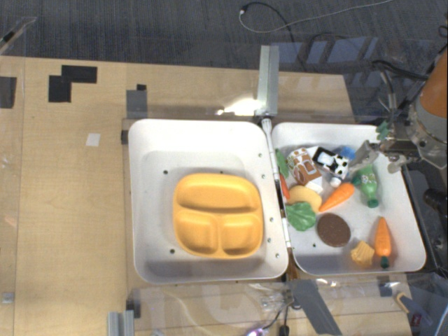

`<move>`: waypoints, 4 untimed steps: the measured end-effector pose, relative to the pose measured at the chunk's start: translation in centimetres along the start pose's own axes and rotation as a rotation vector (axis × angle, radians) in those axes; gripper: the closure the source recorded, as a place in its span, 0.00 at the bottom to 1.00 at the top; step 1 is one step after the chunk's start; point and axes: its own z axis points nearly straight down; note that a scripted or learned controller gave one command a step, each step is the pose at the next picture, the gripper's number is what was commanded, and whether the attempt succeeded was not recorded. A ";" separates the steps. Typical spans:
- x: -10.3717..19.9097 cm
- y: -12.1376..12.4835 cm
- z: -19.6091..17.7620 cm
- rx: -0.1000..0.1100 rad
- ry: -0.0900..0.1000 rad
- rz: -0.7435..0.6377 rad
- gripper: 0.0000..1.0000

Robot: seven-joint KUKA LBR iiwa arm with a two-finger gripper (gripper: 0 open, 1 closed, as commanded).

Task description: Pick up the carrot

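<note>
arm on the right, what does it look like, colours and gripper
The grey KUKA arm enters at the view's right edge with a broad orange band above the wrist. Dark cables loop beside it. Its metallic grey two-finger gripper is slim and pale, over the right white bin.

The two shallow white bins [199, 135] look like smooth moulded plastic with a soft sheen. The yellow compartment tray [218, 214] in the left bin is matt plastic. The pale wood-grain surface [63, 208] is smooth and catches glare near the upright grey metal bracket [269, 82] between the bins. The orange toy carrot [336, 196] and the green bottle [368, 185] look like glossy plastic. The floor beyond is dark, ribbed carpet [140, 12].
</note>
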 end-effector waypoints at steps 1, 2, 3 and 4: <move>2.8 -2.2 11.1 0.002 0.001 -0.035 0.00; -1.7 -2.0 18.2 -0.008 0.001 0.112 0.00; -1.6 -1.7 17.0 -0.015 0.002 0.110 1.00; 4.8 -4.8 5.4 -0.003 0.000 -0.238 1.00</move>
